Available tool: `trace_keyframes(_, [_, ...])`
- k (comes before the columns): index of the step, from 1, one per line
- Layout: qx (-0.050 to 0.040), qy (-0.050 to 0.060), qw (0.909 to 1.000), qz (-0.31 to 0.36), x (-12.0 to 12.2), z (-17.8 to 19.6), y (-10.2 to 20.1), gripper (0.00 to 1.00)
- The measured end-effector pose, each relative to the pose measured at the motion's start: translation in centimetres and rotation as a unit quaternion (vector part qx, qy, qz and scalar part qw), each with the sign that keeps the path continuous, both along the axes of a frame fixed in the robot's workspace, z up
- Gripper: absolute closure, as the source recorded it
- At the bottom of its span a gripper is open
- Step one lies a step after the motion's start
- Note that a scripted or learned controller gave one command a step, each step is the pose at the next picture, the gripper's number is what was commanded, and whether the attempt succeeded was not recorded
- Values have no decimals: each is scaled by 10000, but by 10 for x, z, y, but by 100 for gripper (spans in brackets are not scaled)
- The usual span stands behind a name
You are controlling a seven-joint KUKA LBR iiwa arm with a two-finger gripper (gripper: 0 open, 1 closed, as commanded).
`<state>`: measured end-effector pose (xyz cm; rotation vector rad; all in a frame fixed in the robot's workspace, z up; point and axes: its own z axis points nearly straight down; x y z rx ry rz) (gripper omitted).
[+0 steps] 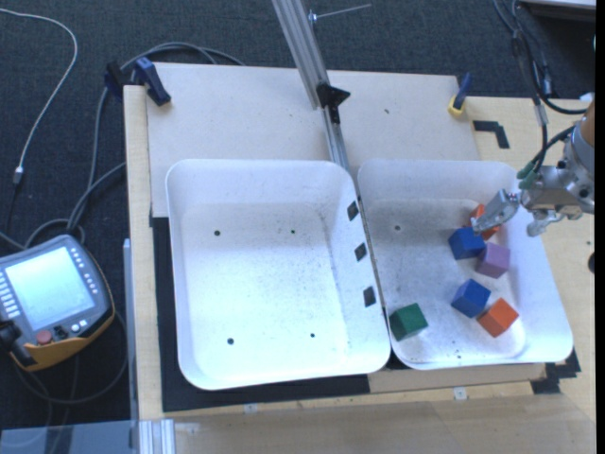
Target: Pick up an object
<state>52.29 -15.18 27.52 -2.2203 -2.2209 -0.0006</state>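
Bench (236, 112) of pale wood carries two shallow white bins side by side. Left bin (189, 253) sits beside the right bin (416, 187), which holds all the blocks. At the right bin's far right edge the gripper (506, 206) reaches in from the right, its tip low over the bin by a small orange-red block (484, 218); whether it is spread or closed cannot be told, and no block is seen clamped in it. Just below that lie a blue block (465, 243) and, touching it, a purple block (492, 259). Nearer the front sit a second blue block (470, 297) and an orange block (498, 317) just beside it. A green block (408, 321) rests apart at the bin's front left corner.
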Motion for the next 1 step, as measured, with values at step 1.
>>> trace_keyframes(1, [14,45,10000,3,2,-141,27,0])
